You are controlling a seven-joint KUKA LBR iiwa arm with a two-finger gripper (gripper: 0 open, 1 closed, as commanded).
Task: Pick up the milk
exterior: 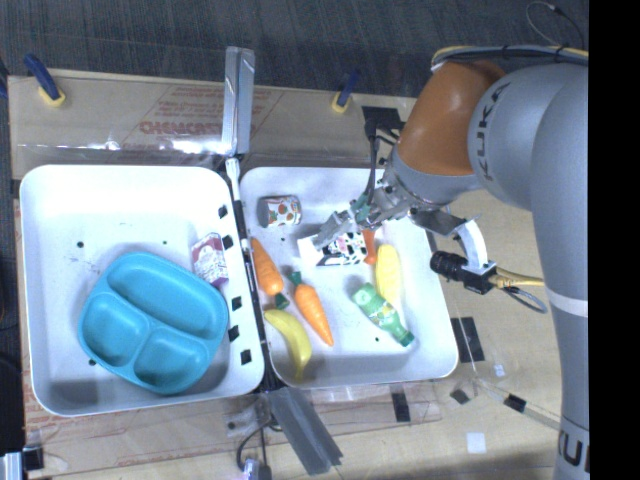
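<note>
The arm came in from the right of the frame, and its pincer (345, 226) was low over the right bin (420, 363), just above the middle of the picture. The milk (343, 252) was a small white box with black cow spots. It lay in the upper middle of that bin, right under the pincer tips. I could not tell if the pincer was wide or narrow, because the metal parts blurred together there. I also could not tell if the milk was caught between them yet.

This looked like the grabbing step. The arm was down at the milk, and the lift was not yet done. The next move, I think, called for a snug squeeze on the box and then a slow, straight pull up.

The room around the milk was tight (lots of toy food sat close). A yellow corn (387, 273) and a small orange piece lay just beside it on the right. A carrot (265, 268) lay to its left, and a second carrot (312, 310) was below it. A green bottle (381, 314) and a banana (291, 338) sat lower down. A small can (280, 210) stood near the bin's top wall. Straight up was the most open way out.

The left bin (50, 198) held a blue tray (150, 320) and a small packet (209, 259) near the middle wall.
</note>
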